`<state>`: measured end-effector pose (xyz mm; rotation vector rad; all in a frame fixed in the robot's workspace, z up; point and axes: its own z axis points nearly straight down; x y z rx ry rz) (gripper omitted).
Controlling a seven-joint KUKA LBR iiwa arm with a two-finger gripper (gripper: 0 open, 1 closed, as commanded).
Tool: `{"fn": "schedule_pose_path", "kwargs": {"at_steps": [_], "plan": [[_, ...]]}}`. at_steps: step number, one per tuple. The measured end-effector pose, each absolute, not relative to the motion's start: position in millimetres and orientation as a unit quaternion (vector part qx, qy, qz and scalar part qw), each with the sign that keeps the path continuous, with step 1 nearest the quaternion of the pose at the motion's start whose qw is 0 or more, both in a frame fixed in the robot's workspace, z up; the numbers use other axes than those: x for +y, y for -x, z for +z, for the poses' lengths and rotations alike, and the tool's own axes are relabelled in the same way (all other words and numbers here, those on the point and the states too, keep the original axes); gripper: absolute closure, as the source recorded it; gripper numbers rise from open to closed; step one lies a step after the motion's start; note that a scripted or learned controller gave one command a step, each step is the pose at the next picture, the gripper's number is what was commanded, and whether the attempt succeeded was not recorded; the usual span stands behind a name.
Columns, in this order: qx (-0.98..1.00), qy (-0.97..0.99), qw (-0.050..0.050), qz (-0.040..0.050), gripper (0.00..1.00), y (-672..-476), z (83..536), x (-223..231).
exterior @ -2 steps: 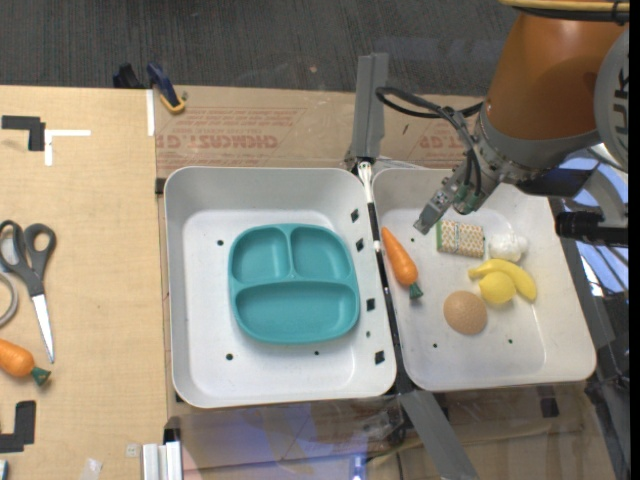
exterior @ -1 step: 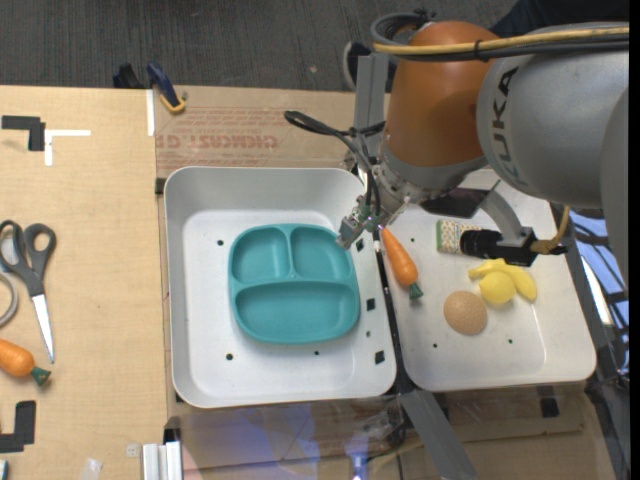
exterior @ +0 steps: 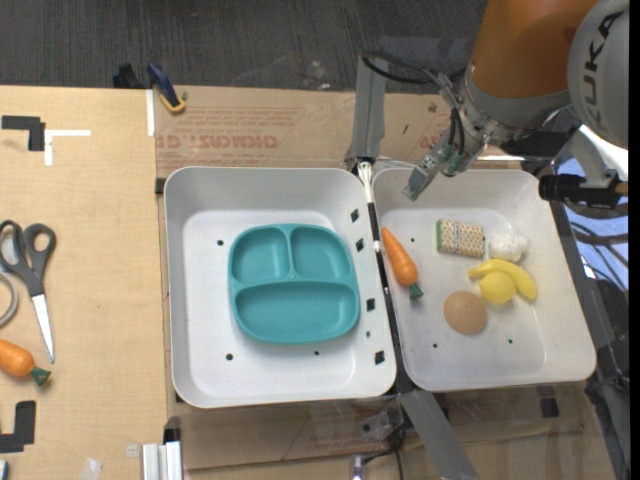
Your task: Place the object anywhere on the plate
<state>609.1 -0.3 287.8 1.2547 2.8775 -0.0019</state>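
Note:
A teal three-compartment plate (exterior: 294,283) lies flat in the middle of the left bin (exterior: 190,298). The right bin (exterior: 560,338) holds an orange toy carrot (exterior: 400,259) by its left wall, a small patterned packet (exterior: 460,237), a white lump (exterior: 508,246), a yellow banana-like toy (exterior: 503,281) and a tan ball (exterior: 465,312). My gripper (exterior: 419,181) hangs over the far left corner of the right bin, above and behind the carrot, tilted down to the left. I see no object in it.
On the wooden bench to the left lie scissors (exterior: 32,273) and a second carrot (exterior: 17,360). A grey upright post (exterior: 368,118) stands behind the seam between the bins. The arm's orange band (exterior: 525,28) looms over the far right.

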Motion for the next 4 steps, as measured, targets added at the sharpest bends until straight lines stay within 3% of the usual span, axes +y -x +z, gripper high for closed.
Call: {"fn": "schedule_pose_path", "kwargs": {"at_steps": [1,2,3,4], "plan": [[0.914,-0.406,0.0,-0.0005,1.0,-531.1,279,21],[0.874,-0.486,0.001,-0.0006,1.0,-548.7,306,114],[0.85,-0.526,-0.001,-0.0023,1.0,-492.6,243,150],[0.917,-0.4,-0.001,-0.0011,1.0,-479.7,254,109]]}}
